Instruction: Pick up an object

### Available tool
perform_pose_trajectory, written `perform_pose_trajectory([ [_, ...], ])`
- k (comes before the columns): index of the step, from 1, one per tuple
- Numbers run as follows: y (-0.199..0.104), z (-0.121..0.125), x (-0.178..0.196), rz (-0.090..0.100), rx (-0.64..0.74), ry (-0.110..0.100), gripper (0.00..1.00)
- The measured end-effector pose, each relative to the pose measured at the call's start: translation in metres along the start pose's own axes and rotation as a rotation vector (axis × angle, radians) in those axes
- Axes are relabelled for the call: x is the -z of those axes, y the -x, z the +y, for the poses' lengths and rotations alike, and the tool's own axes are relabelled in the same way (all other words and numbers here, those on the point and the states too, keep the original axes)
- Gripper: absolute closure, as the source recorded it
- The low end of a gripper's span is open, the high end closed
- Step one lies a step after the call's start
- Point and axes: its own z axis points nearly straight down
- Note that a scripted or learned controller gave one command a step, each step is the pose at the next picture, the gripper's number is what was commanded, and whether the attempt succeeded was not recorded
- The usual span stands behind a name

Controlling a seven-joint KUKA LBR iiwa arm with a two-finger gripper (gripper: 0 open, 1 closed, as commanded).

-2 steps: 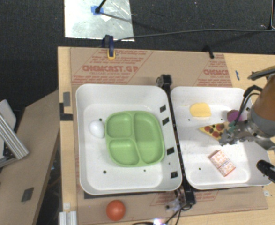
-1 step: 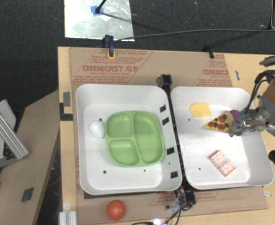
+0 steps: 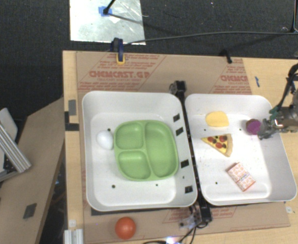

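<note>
A dark, speckled carpet (image 3: 199,9) fills the top of the frame and runs down the left side. On it in the upper left lies a shiny silver sheet (image 3: 107,13) marked with a bit of blue tape (image 3: 106,11). A thin black cable (image 3: 214,33) crosses the floor toward the upper right. The wooden bench (image 3: 52,151) takes up the middle and bottom, topped by a brown cardboard sheet (image 3: 154,70) with red printing. A metal rail (image 3: 6,141) angles in at the left edge. Light is even and soft.
</note>
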Motion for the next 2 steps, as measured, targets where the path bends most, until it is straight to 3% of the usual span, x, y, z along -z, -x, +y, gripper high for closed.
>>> perform_pose_trajectory([
  [2,-0.092,0.048,-0.01,0.003,0.006,-0.004,1.0],
])
